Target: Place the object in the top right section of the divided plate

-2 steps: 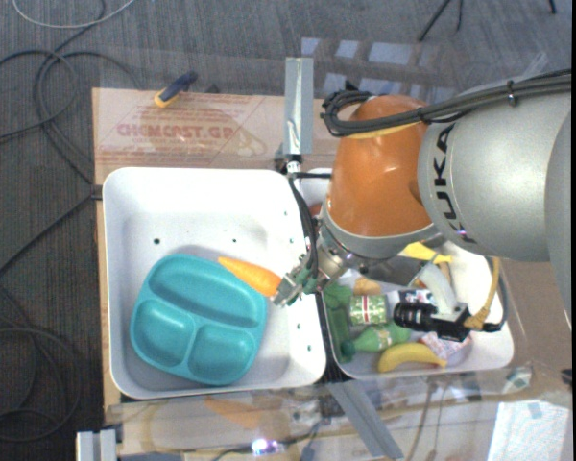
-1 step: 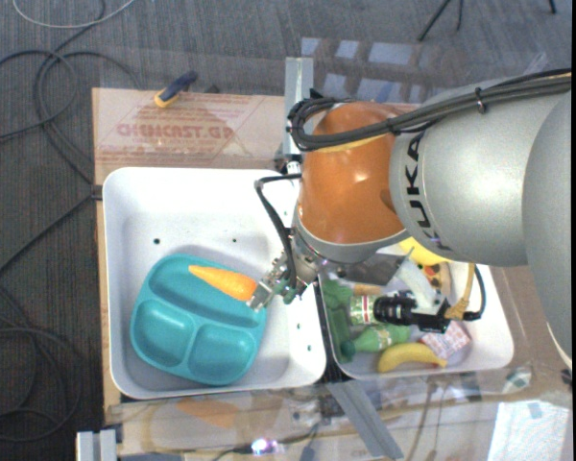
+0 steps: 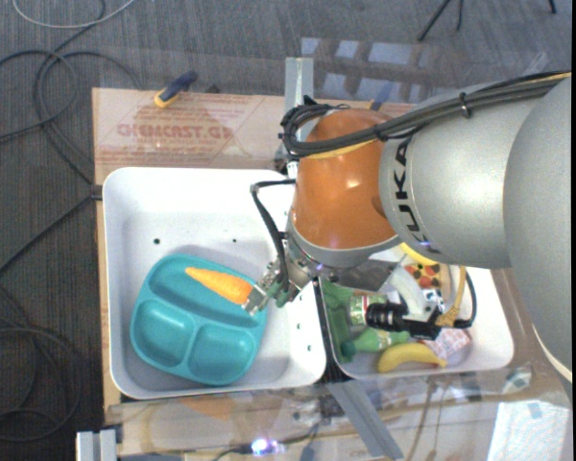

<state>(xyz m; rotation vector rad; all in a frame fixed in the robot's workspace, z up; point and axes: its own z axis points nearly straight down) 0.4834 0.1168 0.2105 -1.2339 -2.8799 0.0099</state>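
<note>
Arm: the grey KUKA arm with the orange band (image 3: 341,185) reaches in from the right and hangs over the inner edge of the left bin, hiding much of the divider between the bins.
Gripper: the two-finger gripper (image 3: 266,294) sits at the right rim of the plate, pointing down and to the left.
Fingers: the tips lie against the right end of the carrot; whether they are spread, pressed together or pinching it cannot be told at this size.
Task object: the orange plastic carrot (image 3: 219,283) lies slantwise in the plate's large upper section, thin end to the upper left, thick end at the gripper.
Plate: the teal divided plastic plate (image 3: 187,339) rests flat on the floor of the left bin, with one large section above and two smaller sections below.
Left bin: the shallow white bin on the left (image 3: 158,195) carries the plate in its lower half.
Right bin: the shallow white bin on the right (image 3: 494,344) holds a yellow toy banana (image 3: 410,356), a green bottle with a dark cap (image 3: 379,313) and other small items, partly hidden under the arm.
Beyond the bins: a blue-and-yellow tool (image 3: 175,88) lies on the brown cardboard sheet (image 3: 187,133) behind the left bin.
</note>
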